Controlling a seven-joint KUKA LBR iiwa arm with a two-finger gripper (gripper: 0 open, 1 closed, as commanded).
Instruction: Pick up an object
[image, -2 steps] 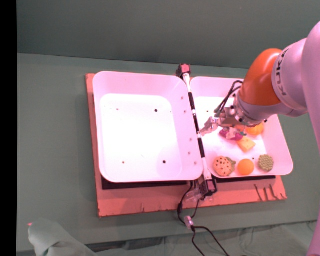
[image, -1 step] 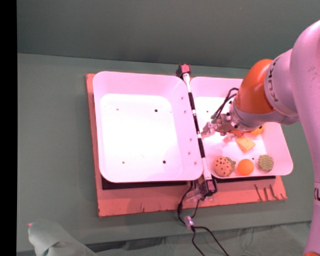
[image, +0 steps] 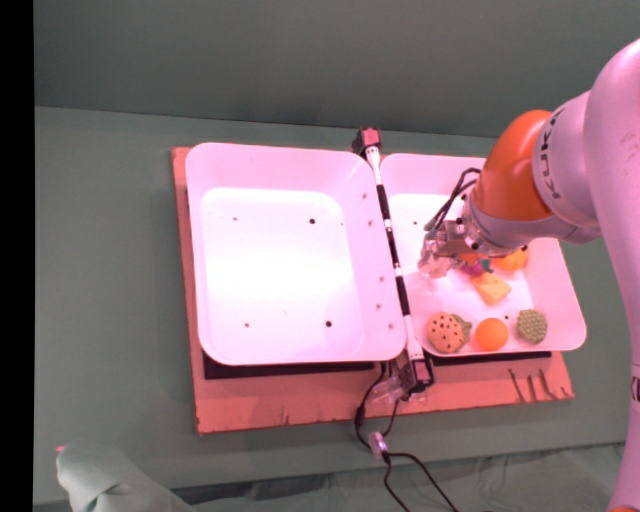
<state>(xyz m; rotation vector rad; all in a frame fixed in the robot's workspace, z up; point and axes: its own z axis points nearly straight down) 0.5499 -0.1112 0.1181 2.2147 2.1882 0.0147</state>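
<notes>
Camera view, single entry.

Arm: grey KUKA arm (image: 610, 150) with orange band, entering from the right, wrist lowered over the right-hand shallow white bin (image: 565, 300).

End effector (image: 440, 262): pale metal two-finger unit, low over the left-centre floor of the right bin; its state cannot be told from this angle.

Items, placed relative to the end effector:
- Yellow wedge-shaped block (image: 491, 289), just to the right and slightly nearer the camera, apart from the end effector.
- Orange rounded piece (image: 512, 262), to the right, partly hidden beneath the wrist.
- Tan cookie-like disc with dark spots (image: 447, 332), below, toward the bin's front edge.
- Smooth orange ball (image: 490, 334), below and to the right, just beside the disc.
- Olive-green textured round piece (image: 531, 325), farther right along the same front row.
- Left-hand shallow white bin (image: 290, 265), to the left, across a black-and-white divider strip (image: 392, 250).
- Reddish-brown board (image: 300, 405) under both bins, on the green bench (image: 100, 300).
</notes>
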